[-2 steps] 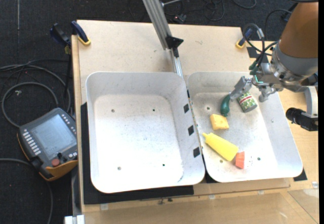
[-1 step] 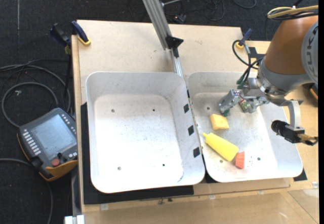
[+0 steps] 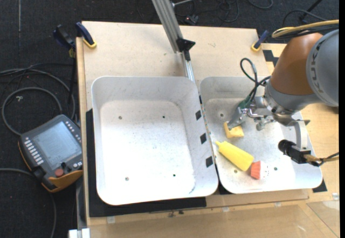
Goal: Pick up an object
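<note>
The right bin holds three objects. A small pale yellow chunk lies near its middle left. A long yellow piece lies below it, pointing down to the right. A small red-orange piece sits at that piece's lower end. My gripper hangs low over the right bin, its tip just above and touching or nearly touching the pale yellow chunk. The grey and orange arm comes in from the right and covers the bin's upper right part.
The left bin stands beside the right one, sharing a middle rim. A slanted metal rail runs from the top down to the bins' junction. Cables trail near the wrist. A teach pendant lies off the bench at left.
</note>
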Motion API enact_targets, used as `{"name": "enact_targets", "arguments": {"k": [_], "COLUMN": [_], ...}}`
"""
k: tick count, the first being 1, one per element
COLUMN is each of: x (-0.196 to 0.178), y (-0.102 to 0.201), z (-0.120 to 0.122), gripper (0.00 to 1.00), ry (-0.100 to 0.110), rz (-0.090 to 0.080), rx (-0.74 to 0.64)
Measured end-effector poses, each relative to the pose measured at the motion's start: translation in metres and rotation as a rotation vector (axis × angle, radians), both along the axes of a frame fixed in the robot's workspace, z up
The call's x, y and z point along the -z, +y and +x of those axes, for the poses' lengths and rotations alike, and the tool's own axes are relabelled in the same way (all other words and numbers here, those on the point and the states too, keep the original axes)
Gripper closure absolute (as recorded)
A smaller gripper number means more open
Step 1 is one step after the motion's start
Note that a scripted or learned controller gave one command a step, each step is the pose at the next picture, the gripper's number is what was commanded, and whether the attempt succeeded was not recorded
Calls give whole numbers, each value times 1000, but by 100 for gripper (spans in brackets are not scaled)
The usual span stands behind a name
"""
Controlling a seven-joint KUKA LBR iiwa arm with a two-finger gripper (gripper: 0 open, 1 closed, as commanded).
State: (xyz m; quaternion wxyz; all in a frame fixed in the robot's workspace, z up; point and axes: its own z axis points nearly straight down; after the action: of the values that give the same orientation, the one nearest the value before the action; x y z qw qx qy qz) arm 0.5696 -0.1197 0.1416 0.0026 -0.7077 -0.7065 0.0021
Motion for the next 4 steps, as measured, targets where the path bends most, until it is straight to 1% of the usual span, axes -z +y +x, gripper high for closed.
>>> {"name": "enact_targets", "arguments": {"k": [1,2,3,4], "x": [47,36,-21,-64], "y": [0,1,-9,-8], "z": [0,1,0,0], "gripper": [0,100,100,100], "ry": [-7,-8,-12,-12], "rz": [-1,0,-2,-2], "rx": [-1,0,0,-4]}}
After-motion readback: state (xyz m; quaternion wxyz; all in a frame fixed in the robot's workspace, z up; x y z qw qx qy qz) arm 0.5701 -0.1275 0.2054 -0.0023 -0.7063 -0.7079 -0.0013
